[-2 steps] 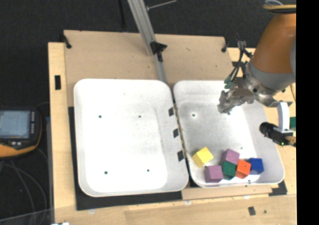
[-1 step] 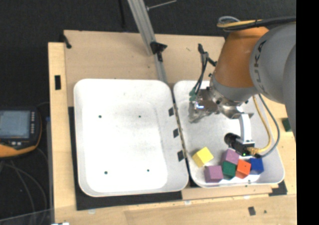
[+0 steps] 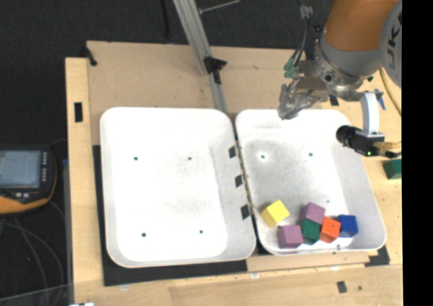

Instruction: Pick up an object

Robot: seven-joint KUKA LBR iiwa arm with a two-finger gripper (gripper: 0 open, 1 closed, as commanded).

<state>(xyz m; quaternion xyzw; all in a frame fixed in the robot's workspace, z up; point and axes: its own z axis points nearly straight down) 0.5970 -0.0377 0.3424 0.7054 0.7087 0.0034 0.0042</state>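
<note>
While gripper (image 3: 292,110) hovers, smooth cubes (image 3: 310,223) cluster.

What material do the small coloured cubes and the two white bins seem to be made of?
Coloured cubes: probably painted wood or plastic; flat faces, solid matte colours. The look leaves this open.
White bins: likely moulded plastic; smooth, rounded corners, shallow raised rims. The right one looks scuffed grey.

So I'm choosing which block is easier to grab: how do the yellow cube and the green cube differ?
The yellow cube sits at the left edge of the cluster, with open bin floor on its left and far sides; the green cube is hemmed in between purple cubes and an orange one. The yellow looks turned diagonally; the green is partly hidden by neighbours. Both are similar-sized cubes in the right bin.
</note>
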